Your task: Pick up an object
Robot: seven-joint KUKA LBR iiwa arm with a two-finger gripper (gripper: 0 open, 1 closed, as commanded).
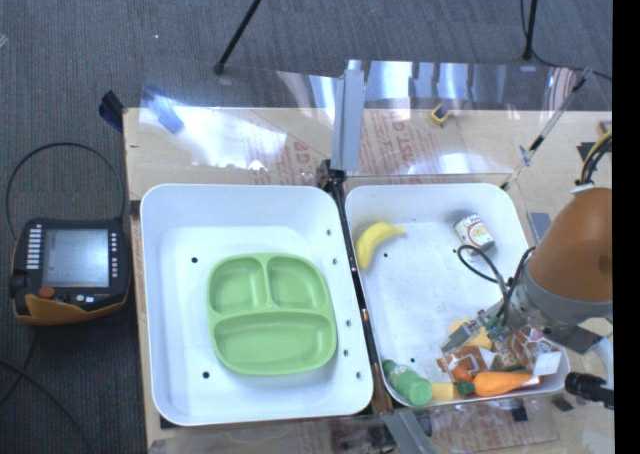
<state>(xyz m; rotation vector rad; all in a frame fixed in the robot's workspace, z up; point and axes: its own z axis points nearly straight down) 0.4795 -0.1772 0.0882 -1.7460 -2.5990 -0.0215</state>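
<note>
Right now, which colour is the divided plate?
Light green plate, seen in the camera view.

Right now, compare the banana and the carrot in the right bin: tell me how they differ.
The banana is yellow and curved; the carrot is orange and straight. The banana lies alone near the bin's far left corner, with bare floor around it; the carrot sits in a clutter of items at the near right corner, just below the gripper. Both lie flat in the right bin.
</note>
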